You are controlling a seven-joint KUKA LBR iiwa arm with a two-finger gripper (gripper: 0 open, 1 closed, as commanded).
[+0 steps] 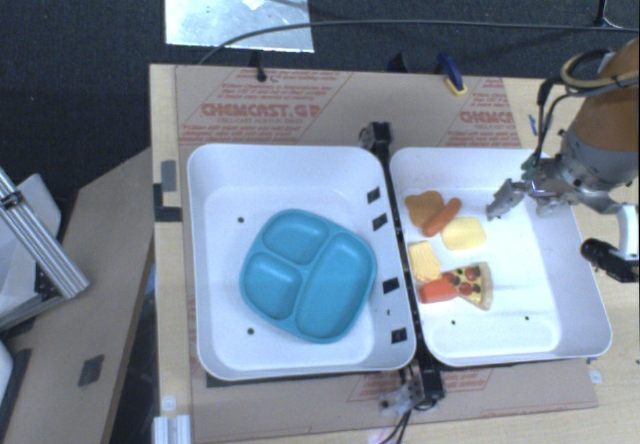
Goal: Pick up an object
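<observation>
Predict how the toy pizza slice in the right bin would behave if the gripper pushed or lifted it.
The pizza slice lies flat and thin, so it would probably slide, not roll. It looks like moulded plastic, so likely stiff and light. Its low profile may make it hard to pinch, and the red piece touching it could shift too.

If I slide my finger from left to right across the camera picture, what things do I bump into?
Metal frame → left bin → blue divided plate → black clips between the bins → toy food pile in the right bin → gripper → grey and orange arm.
</observation>
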